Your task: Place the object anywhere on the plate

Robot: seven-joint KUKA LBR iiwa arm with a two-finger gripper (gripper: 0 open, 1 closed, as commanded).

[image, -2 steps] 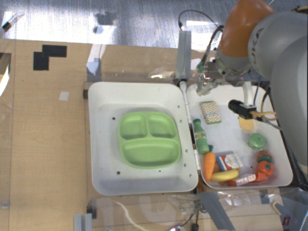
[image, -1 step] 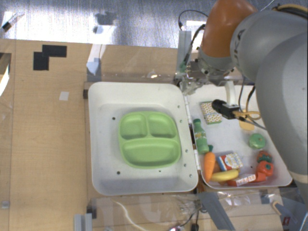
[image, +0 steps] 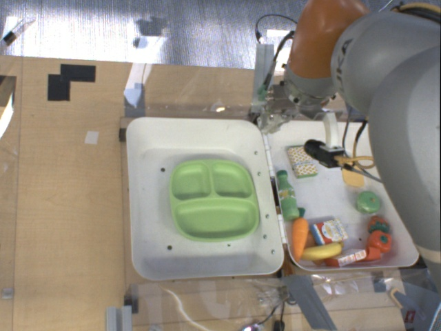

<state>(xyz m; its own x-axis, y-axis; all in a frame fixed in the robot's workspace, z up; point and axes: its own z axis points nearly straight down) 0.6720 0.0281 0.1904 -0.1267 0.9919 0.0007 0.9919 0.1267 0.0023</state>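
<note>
Looking from the left, we see the green plate [image: 213,200] in the left bin [image: 141,254]. Toys fill the right bin [image: 406,254]: a green bottle [image: 286,198], a carrot [image: 299,236], a banana [image: 321,252]. Our gripper [image: 272,119] hangs above the bins' far edge; whether it is clenched, we cannot tell.

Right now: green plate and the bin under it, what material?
Green plate: looks like moulded plastic, matte to satin, with uniform colour, rounded compartment ridges and soft highlights. Left bin: probably thin formed plastic, smooth white, with rounded corners and a faint sheen; painted metal can't be excluded.
</note>
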